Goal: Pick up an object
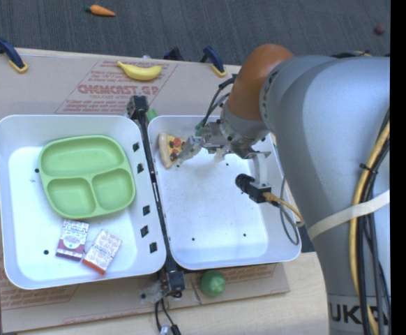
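Note:
A toy pizza slice [167, 148] lies in the far left corner of the right bin [217, 246]. My gripper [190, 149] hangs low over that bin, just right of the slice and touching or nearly touching its edge. The grey arm with its orange band [259, 75] comes in from the right and covers the bin's far right part. In the left bin [14, 257] a green divided plate [86, 174] lies at the far side, and two small snack packets [72, 239] [102, 250] lie near the front.
A toy banana [140, 69] rests on the cardboard behind the bins. A green ball [213, 283] sits in front of the right bin. Blue clamps [12, 54] hold the board's far edge. A toy carrot [101, 10] lies on the floor beyond.

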You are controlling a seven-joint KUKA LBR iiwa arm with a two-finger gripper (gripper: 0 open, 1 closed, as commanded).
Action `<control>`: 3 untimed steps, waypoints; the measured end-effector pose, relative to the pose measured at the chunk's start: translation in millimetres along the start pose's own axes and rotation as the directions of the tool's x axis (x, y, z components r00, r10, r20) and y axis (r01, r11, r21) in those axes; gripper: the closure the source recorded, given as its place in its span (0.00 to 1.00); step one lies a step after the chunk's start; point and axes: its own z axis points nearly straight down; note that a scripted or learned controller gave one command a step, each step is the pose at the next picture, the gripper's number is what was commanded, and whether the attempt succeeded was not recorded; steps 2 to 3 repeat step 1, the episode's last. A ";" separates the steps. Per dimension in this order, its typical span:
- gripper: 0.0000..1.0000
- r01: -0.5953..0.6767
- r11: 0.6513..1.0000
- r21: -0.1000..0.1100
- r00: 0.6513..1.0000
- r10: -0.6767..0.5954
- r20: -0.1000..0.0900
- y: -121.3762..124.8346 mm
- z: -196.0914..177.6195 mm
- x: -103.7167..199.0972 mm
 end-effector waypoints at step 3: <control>1.00 0.006 1.000 0.002 1.000 -0.006 -0.001 0.3 -10.2 0.8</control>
